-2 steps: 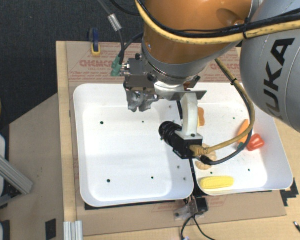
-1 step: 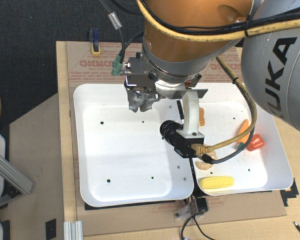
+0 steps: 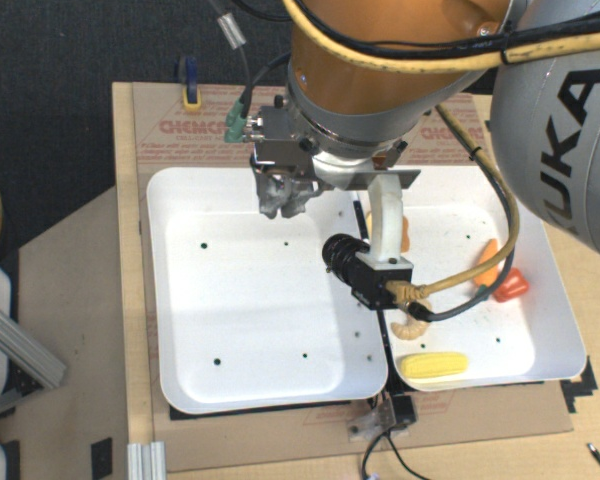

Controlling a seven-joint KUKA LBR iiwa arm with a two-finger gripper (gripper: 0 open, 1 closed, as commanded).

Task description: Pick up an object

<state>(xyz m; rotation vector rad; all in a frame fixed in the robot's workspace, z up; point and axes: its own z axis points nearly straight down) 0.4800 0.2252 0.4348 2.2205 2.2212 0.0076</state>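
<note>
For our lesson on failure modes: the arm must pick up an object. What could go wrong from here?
The tool hangs over the left bin, but the yellow piece and orange piece lie in the right bin; descending here would likely grasp nothing. The yellow piece sits near the right bin's front wall, so the tool may strike that wall.

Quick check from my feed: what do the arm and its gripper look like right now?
The grey arm bears black KUKA lettering, partly cut off, and a glossy orange band above the wrist, crossed by black and yellow cables. The small grey metal gripper has a green connector beside its mount.
</note>
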